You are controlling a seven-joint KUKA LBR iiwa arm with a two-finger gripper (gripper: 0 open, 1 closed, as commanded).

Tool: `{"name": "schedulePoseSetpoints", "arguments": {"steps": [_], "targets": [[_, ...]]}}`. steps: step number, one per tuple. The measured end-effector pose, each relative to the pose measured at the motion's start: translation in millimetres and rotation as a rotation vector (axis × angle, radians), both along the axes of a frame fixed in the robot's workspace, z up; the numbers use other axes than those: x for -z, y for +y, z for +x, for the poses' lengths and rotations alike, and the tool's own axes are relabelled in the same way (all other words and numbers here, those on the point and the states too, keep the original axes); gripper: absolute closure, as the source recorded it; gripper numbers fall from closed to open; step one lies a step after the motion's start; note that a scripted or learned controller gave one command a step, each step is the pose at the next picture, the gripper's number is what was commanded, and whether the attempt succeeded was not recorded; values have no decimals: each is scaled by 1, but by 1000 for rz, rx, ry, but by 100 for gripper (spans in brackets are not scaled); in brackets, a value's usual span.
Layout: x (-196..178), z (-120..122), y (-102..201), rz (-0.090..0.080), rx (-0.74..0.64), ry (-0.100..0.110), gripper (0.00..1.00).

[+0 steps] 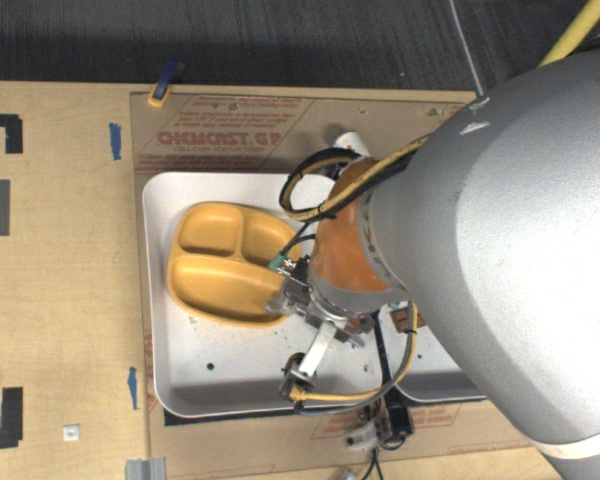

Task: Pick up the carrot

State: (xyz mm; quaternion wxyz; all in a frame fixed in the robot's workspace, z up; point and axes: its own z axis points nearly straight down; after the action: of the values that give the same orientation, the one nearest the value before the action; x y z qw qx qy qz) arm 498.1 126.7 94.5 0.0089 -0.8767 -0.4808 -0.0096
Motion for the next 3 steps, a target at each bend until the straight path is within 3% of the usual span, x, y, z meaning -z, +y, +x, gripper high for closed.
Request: {"name": "schedulePoseSetpoints", "arguments": {"steps": [1, 2, 3], "targets": [[-10, 2, -3, -8, 2, -8, 100], [-144, 23, -24, -25, -90, 8, 100], [-73, 40, 25, -24, 108, 15, 100]]}}
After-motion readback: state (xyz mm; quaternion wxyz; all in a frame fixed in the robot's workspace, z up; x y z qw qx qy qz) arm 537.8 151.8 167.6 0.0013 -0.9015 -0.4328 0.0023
